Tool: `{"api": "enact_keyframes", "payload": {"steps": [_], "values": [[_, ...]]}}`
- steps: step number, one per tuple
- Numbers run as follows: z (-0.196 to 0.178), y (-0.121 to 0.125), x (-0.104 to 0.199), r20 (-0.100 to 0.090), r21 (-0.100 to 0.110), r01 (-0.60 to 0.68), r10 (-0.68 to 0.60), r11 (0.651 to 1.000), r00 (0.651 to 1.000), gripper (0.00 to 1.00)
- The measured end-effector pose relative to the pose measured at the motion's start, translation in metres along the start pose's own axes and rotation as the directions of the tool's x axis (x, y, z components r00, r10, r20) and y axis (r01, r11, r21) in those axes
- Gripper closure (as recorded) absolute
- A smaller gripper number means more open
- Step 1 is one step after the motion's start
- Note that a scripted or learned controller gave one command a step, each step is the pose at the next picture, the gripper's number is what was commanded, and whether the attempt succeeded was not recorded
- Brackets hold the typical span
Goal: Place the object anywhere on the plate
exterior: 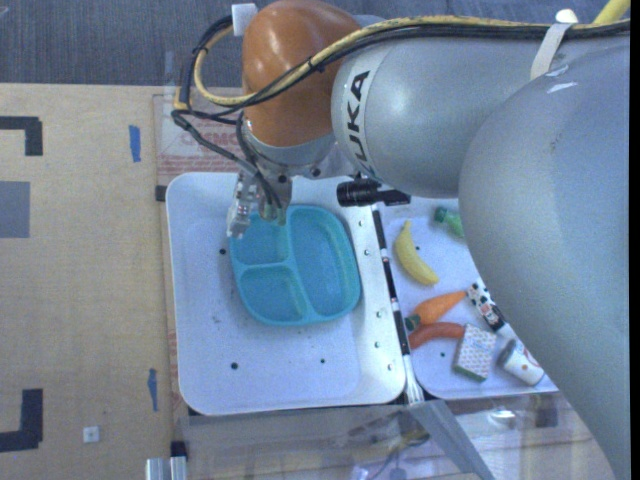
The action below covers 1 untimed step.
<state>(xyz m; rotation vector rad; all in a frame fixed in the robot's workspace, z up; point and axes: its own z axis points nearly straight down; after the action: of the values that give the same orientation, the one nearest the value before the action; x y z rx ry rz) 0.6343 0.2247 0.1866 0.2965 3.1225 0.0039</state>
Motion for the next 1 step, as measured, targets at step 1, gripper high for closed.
{"api": "enact_keyframes", "payload": {"steps": [1], "values": [[-0.0257,-0.0014,-0.0023,0.002,-0.002,-0.041,0.041,0.999,0.999,1.0]]}}
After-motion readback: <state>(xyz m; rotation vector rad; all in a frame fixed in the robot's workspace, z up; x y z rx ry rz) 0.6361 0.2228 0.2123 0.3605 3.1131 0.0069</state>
